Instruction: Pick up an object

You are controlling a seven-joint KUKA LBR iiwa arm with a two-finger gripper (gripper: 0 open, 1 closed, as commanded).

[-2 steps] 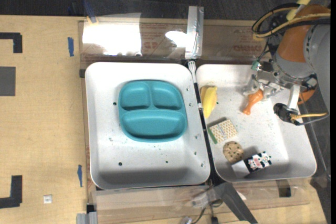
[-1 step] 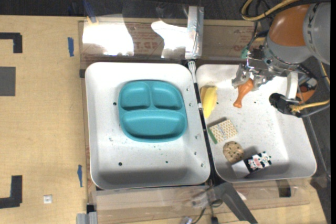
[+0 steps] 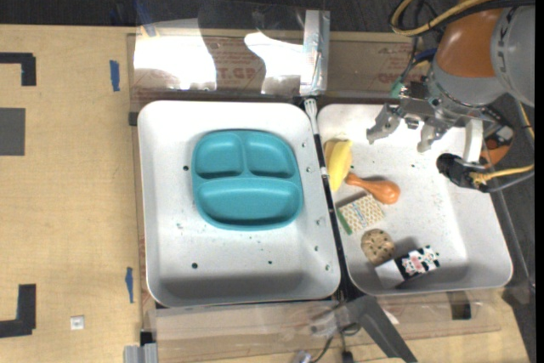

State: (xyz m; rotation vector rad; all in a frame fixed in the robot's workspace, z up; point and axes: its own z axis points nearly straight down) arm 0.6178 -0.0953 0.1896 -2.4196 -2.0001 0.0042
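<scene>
Claw [image 3: 405, 130] spread, empty, over right bin's [image 3: 476, 242] far end; banana [image 3: 338, 162] lower left, apart.

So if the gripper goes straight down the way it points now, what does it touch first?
Probably the bare white floor of the right bin. The open two-finger gripper hangs over its upper part, and the yellow banana and the orange drumstick-shaped toy lie off to the side. Depth is hard to judge here.

Tan bench [image 3: 59, 208] – black tape marks (left side), two white bins [image 3: 161, 268] side by side
</scene>
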